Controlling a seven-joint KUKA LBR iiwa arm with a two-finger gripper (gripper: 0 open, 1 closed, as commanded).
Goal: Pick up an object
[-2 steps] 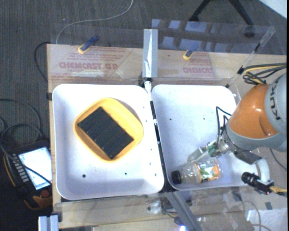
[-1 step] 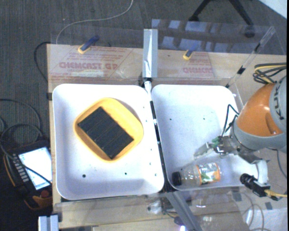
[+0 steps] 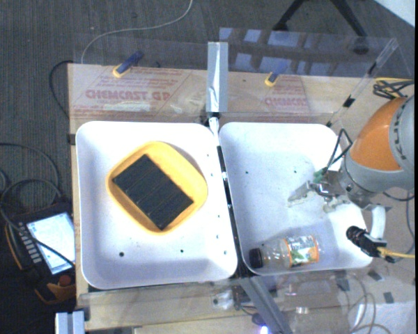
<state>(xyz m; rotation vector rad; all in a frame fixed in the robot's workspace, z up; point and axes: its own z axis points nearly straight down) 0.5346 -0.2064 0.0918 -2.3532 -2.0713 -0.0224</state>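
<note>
While the arm (image 3: 386, 148) leans in from the right, its tool (image 3: 308, 190) hangs spread and empty above the bottle (image 3: 287, 251).

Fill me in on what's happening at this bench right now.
A grey robot arm with an orange band reaches in from the right over the right bin. Its gripper hangs above the bin floor with nothing visibly between its fingers. A small bottle lies on its side near that bin's front edge, untouched. In the left bin sits a yellow dish with a dark flat pad on it.
</note>
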